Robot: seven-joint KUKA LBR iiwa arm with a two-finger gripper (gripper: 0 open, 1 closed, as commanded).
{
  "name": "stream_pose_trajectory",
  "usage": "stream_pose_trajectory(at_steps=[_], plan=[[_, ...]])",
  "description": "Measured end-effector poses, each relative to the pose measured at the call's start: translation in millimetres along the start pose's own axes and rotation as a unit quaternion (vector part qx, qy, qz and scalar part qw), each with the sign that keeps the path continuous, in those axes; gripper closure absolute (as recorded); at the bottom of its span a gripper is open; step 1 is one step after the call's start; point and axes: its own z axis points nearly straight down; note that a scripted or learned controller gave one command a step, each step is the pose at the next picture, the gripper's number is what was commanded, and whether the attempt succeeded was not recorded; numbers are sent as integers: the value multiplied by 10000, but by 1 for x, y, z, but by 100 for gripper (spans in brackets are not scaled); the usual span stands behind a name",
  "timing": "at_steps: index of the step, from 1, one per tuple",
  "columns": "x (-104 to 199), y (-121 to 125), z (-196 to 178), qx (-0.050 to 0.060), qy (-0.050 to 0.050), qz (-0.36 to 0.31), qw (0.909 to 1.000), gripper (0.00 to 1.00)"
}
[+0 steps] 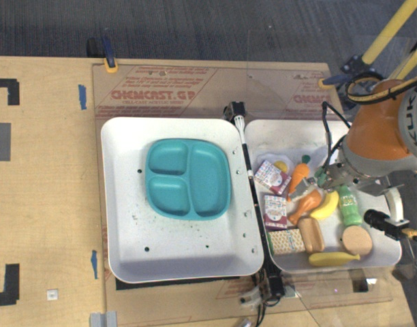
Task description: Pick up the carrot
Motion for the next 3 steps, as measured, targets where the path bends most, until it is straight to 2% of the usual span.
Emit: stream_pose_trajectory(at_steps=[1, 2, 3], plan=[[27, 41, 15, -27, -17, 1202, 9927, 0], [24, 40, 4, -26, -43, 1227, 9924, 100], [23, 41, 4, -37, -47, 1223, 9925, 0]])
